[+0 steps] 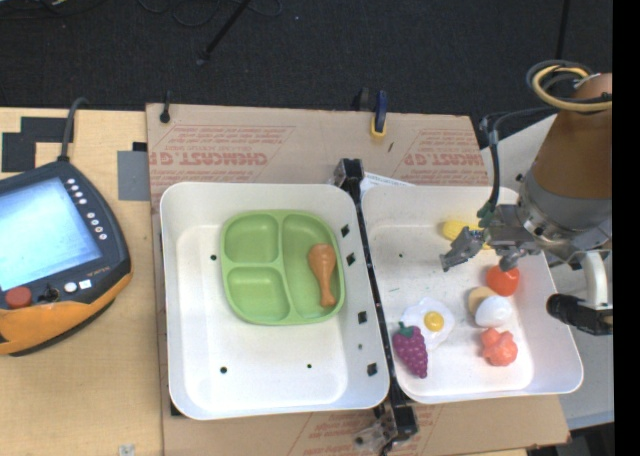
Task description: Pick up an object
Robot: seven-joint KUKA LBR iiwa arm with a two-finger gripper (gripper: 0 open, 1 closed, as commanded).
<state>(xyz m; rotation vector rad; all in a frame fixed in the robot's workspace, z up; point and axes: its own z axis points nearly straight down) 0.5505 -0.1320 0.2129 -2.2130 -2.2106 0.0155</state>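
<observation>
The claw (478,247) hangs low over the right bin (560,384), its dark fingers spread apart with nothing between them. Just behind its tips sits a small yellow piece (455,229), nearly touching. Right beside the claw, toward the arm, lies a red tomato (503,280), and just nearer the camera from that a white egg (491,308) with a tan piece tucked against it. Nearer still rests an orange-red toy (499,346). Forward and to the left of the claw lie a fried egg (432,320) and purple grapes (411,349), touching each other. Nothing stands between the claw and these pieces. Well apart to the claw's left, across the black divider, the left bin (190,364) holds a green divided plate (280,266) with a chicken drumstick (324,272) in its right compartment. Cardboard (240,149) covers the surface beneath both bins; a pendant with a screen (55,249) sits far left, and dark carpet with cables lies beyond
</observation>
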